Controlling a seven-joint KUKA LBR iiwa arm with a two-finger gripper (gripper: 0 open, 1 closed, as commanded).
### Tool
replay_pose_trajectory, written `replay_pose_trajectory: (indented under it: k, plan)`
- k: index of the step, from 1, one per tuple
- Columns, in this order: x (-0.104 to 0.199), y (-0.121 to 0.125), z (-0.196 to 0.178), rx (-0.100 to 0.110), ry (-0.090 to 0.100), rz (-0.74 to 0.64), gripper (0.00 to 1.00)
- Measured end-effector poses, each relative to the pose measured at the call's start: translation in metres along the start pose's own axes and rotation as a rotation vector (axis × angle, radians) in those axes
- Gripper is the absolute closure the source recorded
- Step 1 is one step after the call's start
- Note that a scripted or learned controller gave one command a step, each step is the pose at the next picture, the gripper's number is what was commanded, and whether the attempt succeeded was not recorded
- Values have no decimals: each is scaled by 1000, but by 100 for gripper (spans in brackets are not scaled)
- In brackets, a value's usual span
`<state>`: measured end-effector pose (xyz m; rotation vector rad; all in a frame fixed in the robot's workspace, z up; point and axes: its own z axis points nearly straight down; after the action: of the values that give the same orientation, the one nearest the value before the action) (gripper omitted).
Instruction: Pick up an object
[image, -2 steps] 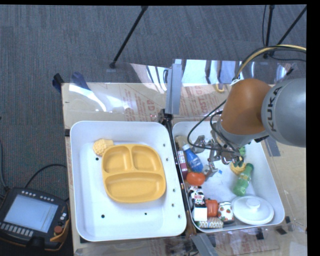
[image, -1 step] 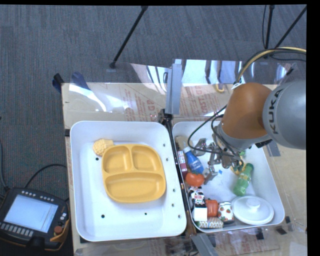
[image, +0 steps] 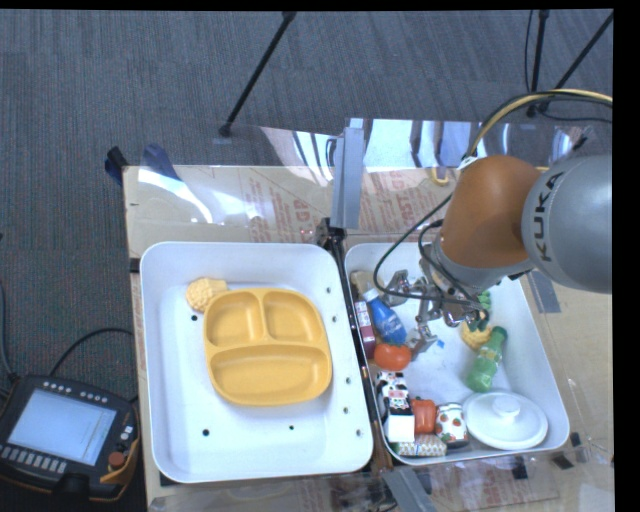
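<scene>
My gripper (image: 425, 312) hangs spread wide with nothing between its fingers, just above the blue bottle (image: 386, 324) and the red object (image: 391, 356) lying left of the green bottle (image: 484, 366), so the whole pick remains undone.

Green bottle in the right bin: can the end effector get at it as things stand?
Probably yes. The green bottle lies with bare bin floor on its left, and the end effector hovers just up-left of it. The white lid sits close below.
</scene>
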<state>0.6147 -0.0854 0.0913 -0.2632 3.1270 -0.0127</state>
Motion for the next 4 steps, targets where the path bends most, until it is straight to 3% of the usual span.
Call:
replay_pose_trajectory:
  k: [2,4]
  plan:
    - [-7,-2,0,-4,0,101,0]
    - [-26,-5,-2,4,-2,-101,0]
